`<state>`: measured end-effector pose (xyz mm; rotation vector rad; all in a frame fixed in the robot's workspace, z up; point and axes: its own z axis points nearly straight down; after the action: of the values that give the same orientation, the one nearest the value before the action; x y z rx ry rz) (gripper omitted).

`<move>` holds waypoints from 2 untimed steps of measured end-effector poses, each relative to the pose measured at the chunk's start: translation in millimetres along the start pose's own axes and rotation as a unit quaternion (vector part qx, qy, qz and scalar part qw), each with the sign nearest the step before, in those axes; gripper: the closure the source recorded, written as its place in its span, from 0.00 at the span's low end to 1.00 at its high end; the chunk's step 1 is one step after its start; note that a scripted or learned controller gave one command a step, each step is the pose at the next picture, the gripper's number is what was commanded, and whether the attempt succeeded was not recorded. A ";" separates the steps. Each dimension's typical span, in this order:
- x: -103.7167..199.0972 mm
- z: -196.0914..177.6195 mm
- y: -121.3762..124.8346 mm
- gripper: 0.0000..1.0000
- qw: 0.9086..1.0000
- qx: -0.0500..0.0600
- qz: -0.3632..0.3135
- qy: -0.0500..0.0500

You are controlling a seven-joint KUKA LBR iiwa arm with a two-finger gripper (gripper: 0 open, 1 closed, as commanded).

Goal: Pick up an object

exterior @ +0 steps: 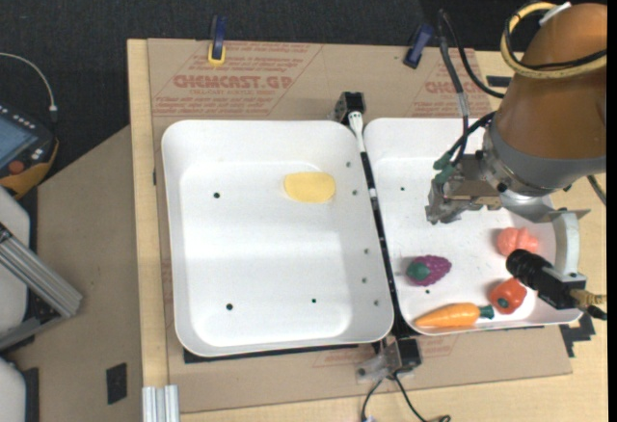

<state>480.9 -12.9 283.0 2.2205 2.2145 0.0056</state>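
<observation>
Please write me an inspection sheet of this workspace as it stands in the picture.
Surface: cardboard sheet bearing a left bin and a right bin, side by side.
Job's things: yellow piece in the left bin; in the right bin, purple grapes, carrot, red piece and pink piece.
Clutter: nothing seen.
Gripper: gripper over the right bin, above the grapes; nothing seen held.
Cables: black cable running to the wrist; another cable at the near edge.
Surroundings: clamps on the far edge, dark floor, device at left.
</observation>
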 end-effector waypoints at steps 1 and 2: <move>0.0 -9.9 0.7 1.00 1.000 -0.001 0.000 0.000; 0.0 -19.9 1.3 1.00 1.000 -0.002 0.000 0.000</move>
<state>482.1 -12.9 302.9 2.2188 2.2116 0.0092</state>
